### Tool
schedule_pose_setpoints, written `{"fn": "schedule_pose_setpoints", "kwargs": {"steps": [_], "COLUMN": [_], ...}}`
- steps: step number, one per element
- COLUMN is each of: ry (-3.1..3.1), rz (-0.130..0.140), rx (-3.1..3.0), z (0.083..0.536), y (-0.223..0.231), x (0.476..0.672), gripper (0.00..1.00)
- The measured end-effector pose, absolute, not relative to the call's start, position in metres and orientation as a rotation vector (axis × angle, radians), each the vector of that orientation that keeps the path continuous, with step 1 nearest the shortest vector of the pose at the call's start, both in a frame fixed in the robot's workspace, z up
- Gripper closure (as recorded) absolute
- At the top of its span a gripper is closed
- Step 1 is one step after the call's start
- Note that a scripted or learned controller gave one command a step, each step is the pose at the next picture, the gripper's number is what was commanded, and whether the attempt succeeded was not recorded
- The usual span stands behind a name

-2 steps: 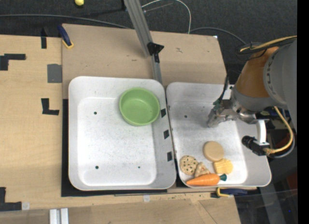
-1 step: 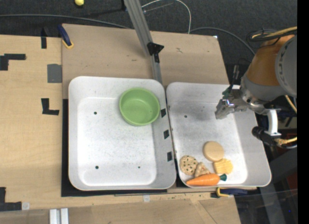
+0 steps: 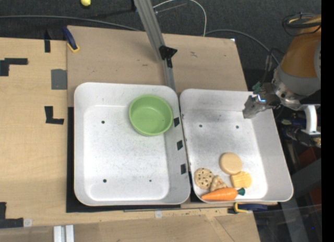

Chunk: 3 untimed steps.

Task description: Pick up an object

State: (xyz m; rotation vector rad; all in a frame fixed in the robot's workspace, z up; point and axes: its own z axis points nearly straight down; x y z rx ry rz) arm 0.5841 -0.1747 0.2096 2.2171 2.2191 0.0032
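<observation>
From above, the gripper (image 3: pixel 252 106) sits over the right bin's (image 3: pixel 209 105) far right edge, holding nothing; I cannot tell its state. The toy carrot (image 3: pixel 222 194), cookie (image 3: pixel 203 177) and other play food huddle in that bin's near corner, well apart from it. A green bowl (image 3: pixel 151 115) rests in the left bin (image 3: pixel 88 147), probably to catch things.

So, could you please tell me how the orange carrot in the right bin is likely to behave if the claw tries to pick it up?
The carrot looks smooth and tapered, so it may slip toward its thin end when squeezed. Its rounded body lies flat along the right bin's near wall, so it could roll if nudged. It looks like a toy, probably light and stiff. The cookie and other pieces crowd it closely.
</observation>
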Motion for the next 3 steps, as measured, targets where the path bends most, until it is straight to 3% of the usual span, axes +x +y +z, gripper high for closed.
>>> {"fn": "schedule_pose_setpoints", "kwargs": {"steps": [1,3], "ry": [2.220,2.231], "rz": [0.003,0.002], "rx": [2.217,2.215], "z": [0.254,0.265], "y": [-0.175,-0.067], "x": [0.585,0.601], "gripper": [1.00,1.00]}}
